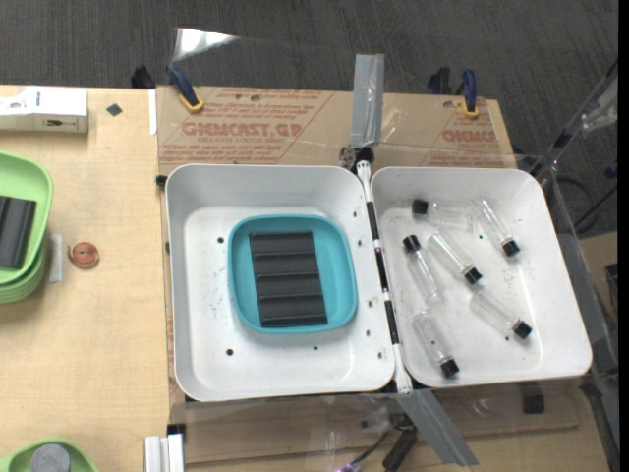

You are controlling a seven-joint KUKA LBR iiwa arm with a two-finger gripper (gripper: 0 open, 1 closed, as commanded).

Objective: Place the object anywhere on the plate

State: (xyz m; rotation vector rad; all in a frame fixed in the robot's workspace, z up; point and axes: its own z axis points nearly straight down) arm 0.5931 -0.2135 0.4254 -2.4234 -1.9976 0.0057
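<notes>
A: Start nearest us. What lies in the right bin (pixel 550 352)?

B: Clear tubes with black caps, loose on the floor. One tube (pixel 433 344) sits at about six o'clock, cap toward the near wall. Another (pixel 499 316) lies at four o'clock. They rest flat and scattered, likely so a gripper can take any one from above.

A: And toward the middle?

B: A tube (pixel 452 259) lies at the centre, slanted, with a further one (pixel 421 268) just beside it at nine o'clock. Farther back, a tube (pixel 495 226) sits at one o'clock, and a loose cap (pixel 420 206) at eleven.

A: Where is the plate?

B: The teal plate (pixel 340 283) sits in the middle of the left bin (pixel 197 352), bearing a black ridged block (pixel 286 278). Centred like that, it gives room to approach from any side.

A: Is any tube on it?

B: No. All tubes are well apart from it, across the divider, so I judge the task not yet begun.

A: The fingers?

B: I cannot tell their state.
</notes>
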